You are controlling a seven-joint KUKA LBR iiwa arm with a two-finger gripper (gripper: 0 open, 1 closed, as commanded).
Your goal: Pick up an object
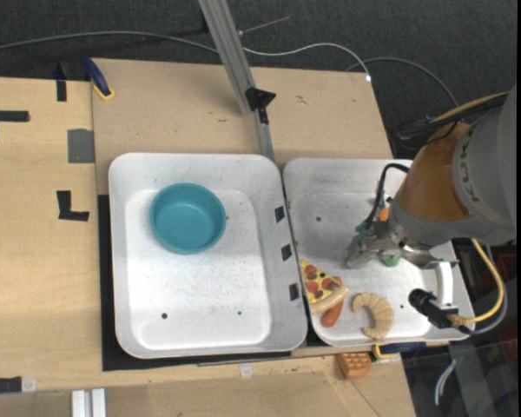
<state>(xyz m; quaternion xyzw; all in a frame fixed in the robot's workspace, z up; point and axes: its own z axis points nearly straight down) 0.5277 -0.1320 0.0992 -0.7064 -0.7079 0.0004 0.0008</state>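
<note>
My gripper [365, 252] hangs low over the middle of the right bin [330, 189], below the orange band of the wrist. A toy pizza slice [319, 285] lies at the bin's front left, a short way left and in front of the gripper. An orange-red sausage-like piece [332, 314] lies just in front of the slice. A tan croissant [375, 313] rests near the front edge, directly in front of the gripper. Nothing shows between the fingers.
A teal bowl [187, 218] sits in the back left of the left bin [200, 320]. A grey pole [234, 50] slants in from the top to the bins' divider. An orange waffle-like piece [354, 365] lies on the bench in front of the right bin.
</note>
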